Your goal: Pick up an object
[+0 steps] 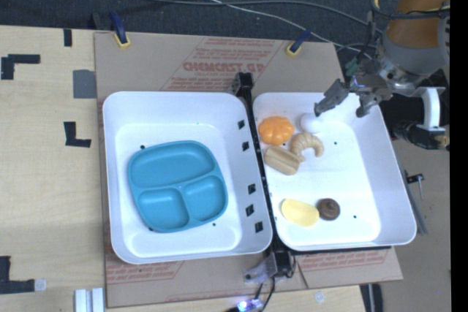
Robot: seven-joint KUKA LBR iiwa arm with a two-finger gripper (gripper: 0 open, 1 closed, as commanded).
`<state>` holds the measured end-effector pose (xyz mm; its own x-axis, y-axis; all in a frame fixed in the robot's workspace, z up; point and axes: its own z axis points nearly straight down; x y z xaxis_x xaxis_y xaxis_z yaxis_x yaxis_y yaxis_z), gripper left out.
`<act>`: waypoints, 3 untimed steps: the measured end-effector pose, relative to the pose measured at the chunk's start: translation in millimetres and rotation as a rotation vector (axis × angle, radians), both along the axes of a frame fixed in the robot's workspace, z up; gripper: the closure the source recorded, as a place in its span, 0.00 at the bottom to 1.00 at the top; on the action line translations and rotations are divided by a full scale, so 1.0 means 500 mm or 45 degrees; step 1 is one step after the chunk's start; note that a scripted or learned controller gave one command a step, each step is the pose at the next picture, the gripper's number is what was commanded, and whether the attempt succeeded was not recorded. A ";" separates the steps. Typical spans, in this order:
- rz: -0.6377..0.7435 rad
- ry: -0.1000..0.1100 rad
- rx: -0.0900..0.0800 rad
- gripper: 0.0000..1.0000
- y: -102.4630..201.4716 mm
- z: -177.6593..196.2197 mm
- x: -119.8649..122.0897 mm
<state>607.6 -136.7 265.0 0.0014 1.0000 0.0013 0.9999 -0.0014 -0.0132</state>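
A brown board on a pale bench carries two white bins side by side; the left bin [117,157] holds a blue divided plate [178,184]. The gripper [344,103] hangs over the right bin's [387,179] far edge, fingers spread wide, nothing between them. Just left of it sit an orange fruit [276,130], a croissant [308,144] and a tan roll [282,160], crowded together. The yellow piece [299,212] and brown piece [329,209] near the front touch; best bet looks like the orange fruit, straddled squarely before closing

grey arm from right, pincer [343,104] spread, empty
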 end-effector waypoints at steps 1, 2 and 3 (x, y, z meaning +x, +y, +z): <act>0.004 -0.015 -0.002 0.00 0.001 0.014 0.004; 0.005 -0.009 -0.002 0.00 0.009 -0.087 0.020; 0.004 -0.008 -0.002 0.00 0.018 -0.204 0.000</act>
